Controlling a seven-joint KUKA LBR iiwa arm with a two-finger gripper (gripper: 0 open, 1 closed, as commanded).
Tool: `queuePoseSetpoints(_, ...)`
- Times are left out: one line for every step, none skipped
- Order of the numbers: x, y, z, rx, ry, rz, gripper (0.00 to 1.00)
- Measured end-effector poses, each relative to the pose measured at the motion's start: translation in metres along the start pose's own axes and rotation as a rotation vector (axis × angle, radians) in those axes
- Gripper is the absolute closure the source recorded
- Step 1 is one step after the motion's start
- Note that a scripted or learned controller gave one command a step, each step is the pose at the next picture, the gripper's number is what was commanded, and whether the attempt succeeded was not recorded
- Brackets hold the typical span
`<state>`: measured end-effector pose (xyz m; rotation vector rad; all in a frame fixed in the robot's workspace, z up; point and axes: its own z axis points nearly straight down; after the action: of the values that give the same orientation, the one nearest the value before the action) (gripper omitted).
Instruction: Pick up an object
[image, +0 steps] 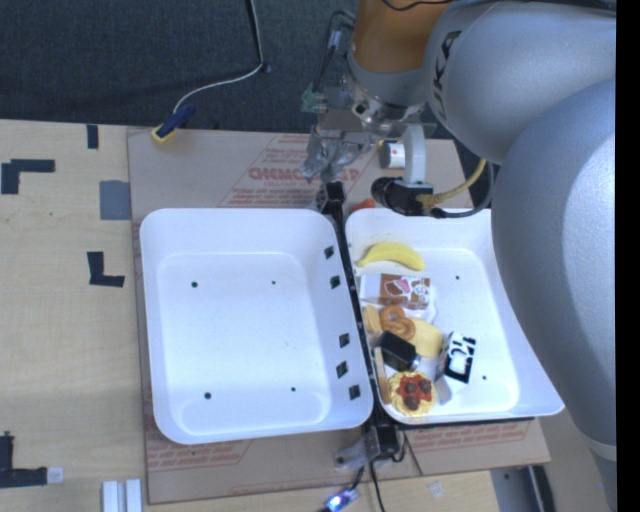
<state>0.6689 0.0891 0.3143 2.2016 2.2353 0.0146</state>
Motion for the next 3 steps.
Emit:
queuePoseSetpoints(0.084, -0.018, -0.135, -0.005, 0.003, 0.002, 1.0)
queuePoseSetpoints(0.103, -0.019, -0.227, -0.001, -0.001, 0.01, 1.0)
queuePoseSetpoints(0.093, -0.086, -0.003, 0.03, -0.01, 0.016, 1.0)
